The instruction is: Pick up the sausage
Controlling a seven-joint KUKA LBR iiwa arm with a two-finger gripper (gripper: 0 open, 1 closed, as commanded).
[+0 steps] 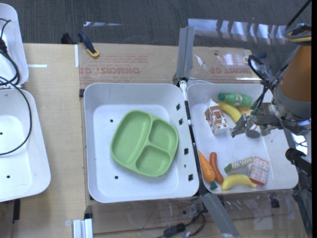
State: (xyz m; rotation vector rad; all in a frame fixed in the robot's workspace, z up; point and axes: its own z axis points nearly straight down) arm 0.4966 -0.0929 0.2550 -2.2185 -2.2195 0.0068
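Sausage [214,163] lies in the right bin [277,182] near its front-left corner, just beside a carrot [206,168]. Gripper [242,127] sits over the bin's middle, well apart from the sausage; fingers look apart, nothing between them. Also in that bin: two bananas [238,182], green bottle [235,99], small carton [216,119]. Left bin [94,148] holds a green plate [144,143].

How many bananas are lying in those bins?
2, both in the right bin. One banana lies near the far side beside the green bottle; the other banana lies at the near edge. The arm may hide more.
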